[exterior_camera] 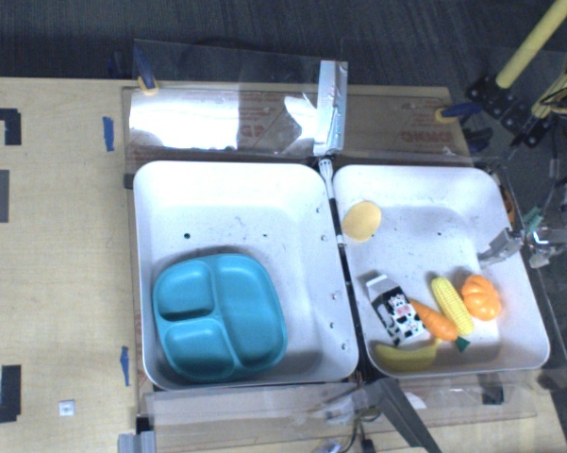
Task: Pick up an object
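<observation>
Nearest in the right bin [425, 182], at about 6 o'clock, a banana [406, 355] lies along the front wall. Just behind it, a carrot [434, 321] runs aslant, with a cow-patterned box [396, 311] at its 9 o'clock side and a corn cob [451, 305] at its 3 o'clock side. These are packed close, some touching. An orange fruit [481, 296] sits just beside the corn, toward 4 o'clock in the bin. In the left bin [226, 173], a blue divided plate [219, 317] fills the 6 o'clock half.

Farther back, a pale yellow round piece [362, 220] rests alone at the right bin's 10 o'clock, near the dividing wall and well apart from the cluster.

At the right bin's 3 o'clock rim, a grey metal part shows that I take for the gripper [521, 243]. Whether the claw is apart or together I cannot tell, and nothing is visibly in it.

By my judgement, the pick has not begun and the step in hand is the approach. The next move calls for choosing a target. The lone yellow piece offers clear room all round, while the orange fruit is closer but crowded by the corn.
</observation>
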You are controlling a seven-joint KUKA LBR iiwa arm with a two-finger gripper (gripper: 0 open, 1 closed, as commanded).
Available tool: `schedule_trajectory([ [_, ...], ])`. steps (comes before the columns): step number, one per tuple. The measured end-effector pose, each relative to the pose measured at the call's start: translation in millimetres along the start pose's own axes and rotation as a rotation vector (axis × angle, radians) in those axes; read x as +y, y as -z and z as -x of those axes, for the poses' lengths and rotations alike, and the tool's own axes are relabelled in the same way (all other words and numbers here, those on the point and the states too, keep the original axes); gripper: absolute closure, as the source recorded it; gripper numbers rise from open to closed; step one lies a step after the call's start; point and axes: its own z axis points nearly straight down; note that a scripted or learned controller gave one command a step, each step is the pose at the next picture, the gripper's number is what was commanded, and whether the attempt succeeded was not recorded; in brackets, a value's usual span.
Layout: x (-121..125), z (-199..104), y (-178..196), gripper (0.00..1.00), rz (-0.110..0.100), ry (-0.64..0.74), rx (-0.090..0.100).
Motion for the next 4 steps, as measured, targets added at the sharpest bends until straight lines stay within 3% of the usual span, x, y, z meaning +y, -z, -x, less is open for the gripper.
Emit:
schedule_trajectory([
  [1, 11, -1, -68, 0.00, 0.008, 0.097, -0.001],
  [2, -18, -25, -114, 0.00, 0.010, 0.252, -0.006],
  [3, -17, -24, -105, 1.00, 0.012, 0.251, -0.006],
  [4, -6, -79, 21, 1.00, 0.009, 0.078, -0.002],
])
